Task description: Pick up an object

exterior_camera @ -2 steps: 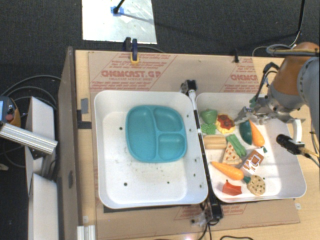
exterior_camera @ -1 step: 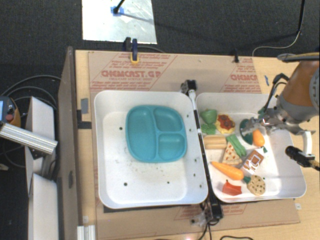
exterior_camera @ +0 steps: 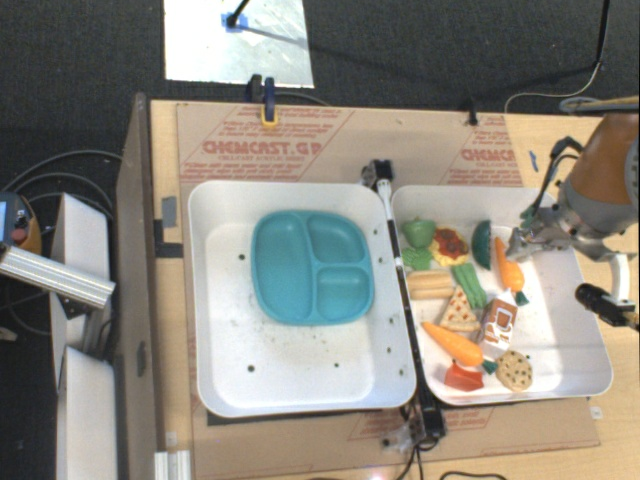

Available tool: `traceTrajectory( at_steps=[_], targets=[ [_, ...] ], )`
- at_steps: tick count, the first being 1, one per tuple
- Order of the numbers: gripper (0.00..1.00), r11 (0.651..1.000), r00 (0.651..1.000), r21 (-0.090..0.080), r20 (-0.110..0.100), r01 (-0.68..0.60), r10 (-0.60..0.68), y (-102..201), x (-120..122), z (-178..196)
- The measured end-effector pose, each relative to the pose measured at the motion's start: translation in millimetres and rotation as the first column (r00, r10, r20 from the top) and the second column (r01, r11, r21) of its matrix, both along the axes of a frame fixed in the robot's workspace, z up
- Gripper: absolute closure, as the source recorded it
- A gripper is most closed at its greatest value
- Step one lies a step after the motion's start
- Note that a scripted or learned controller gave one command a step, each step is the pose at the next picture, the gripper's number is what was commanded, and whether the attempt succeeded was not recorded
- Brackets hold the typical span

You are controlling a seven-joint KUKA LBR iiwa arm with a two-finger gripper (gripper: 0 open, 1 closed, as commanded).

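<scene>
Arm: grey KUKA arm with an orange band (exterior_camera: 608, 168), reaching in from the right over the far edge of the right bin.
Gripper: two-finger gripper (exterior_camera: 522, 240), low over the right white bin (exterior_camera: 590, 348); its tip sits just above a small orange plastic carrot (exterior_camera: 511, 266). Whether it is parted or closed cannot be told — the wrist hides that part.
Likely target: that small carrot, lying near the far middle of the right bin, just right of a dark green rounded toy (exterior_camera: 483, 244) and a green plastic pod (exterior_camera: 468, 285).
Other contents: a larger orange carrot (exterior_camera: 453, 341), a triangular pizza slice toy (exterior_camera: 459, 311), a round speckled cookie (exterior_camera: 514, 369), a small brown-and-white carton (exterior_camera: 499, 322).
Left bin: white bin (exterior_camera: 230, 368) holding a teal sectioned plastic tray (exterior_camera: 312, 268), well apart from the gripper.
Technique, as judged: straddle the carrot across its narrow width, descend fully before closing, and lift straight up — the neighbouring toys crowd its left side.
</scene>
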State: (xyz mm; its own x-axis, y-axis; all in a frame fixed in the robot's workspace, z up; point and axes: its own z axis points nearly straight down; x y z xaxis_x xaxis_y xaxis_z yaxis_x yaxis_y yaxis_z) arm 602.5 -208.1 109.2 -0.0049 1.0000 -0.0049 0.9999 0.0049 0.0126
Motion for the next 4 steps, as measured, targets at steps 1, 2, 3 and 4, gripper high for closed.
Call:
traceTrajectory(
  at_steps=[1, 2, 3, 4],
  targets=[
    [0.0, 1.0, 1.0, 0.002, -0.006, 0.0, 0.0, 0.8, -1.7, -3.0],
    [0.0, 1.0, 1.0, 0.005, -0.014, 0.005, -0.005, 1.5, -35.4, -25.9],
    [0.0, 1.0, 1.0, 0.003, -0.002, -0.005, 0.005, 20.1, 59.5, -22.7],
    [1.0, 1.0, 1.0, 0.001, -0.005, -0.004, 0.004, 17.2, 57.0, -11.8]
  ],
)
